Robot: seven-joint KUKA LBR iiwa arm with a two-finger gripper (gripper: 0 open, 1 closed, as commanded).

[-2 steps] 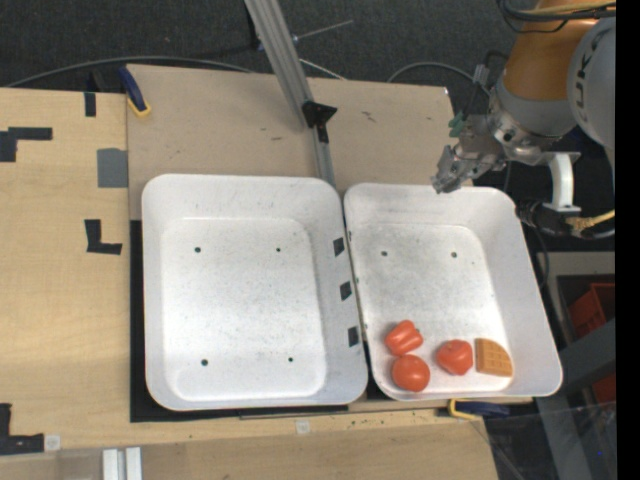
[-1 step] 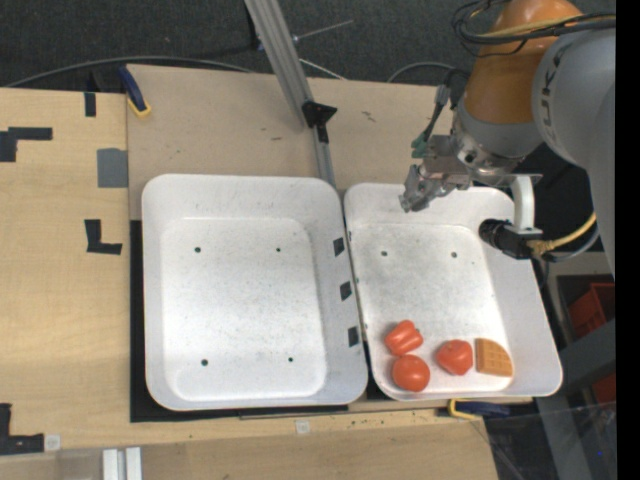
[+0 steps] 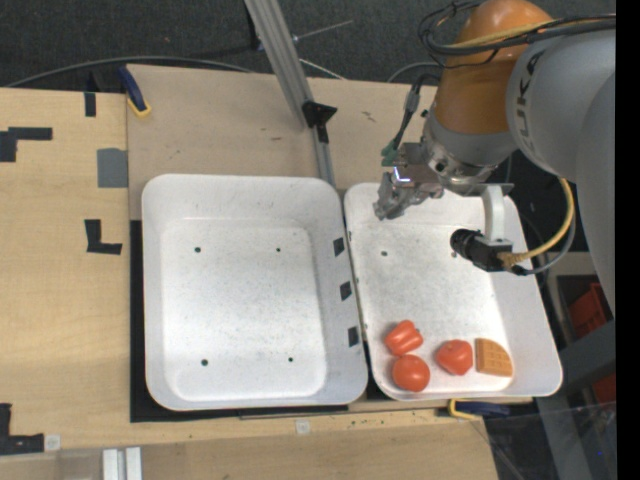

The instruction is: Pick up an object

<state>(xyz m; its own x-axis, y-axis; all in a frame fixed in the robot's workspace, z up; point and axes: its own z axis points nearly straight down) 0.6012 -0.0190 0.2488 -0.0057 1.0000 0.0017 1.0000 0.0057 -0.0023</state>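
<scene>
Several small objects lie at the near end of the right bin (image 3: pixel 530 318): a red pepper-like piece (image 3: pixel 403 337), a red round piece (image 3: pixel 410 373), another red piece (image 3: pixel 454 356) and a tan waffle-like block (image 3: pixel 492 357). My gripper (image 3: pixel 391 201) hangs over the far left corner of the right bin, well away from those objects. Nothing shows between its fingers.
The left bin (image 3: pixel 240 288) sits beside the right one, joined by black clips at the shared edge. A slanted metal pole (image 3: pixel 290 68) rises behind the bins. A black cable fitting (image 3: pixel 478 248) hangs from the arm over the right bin.
</scene>
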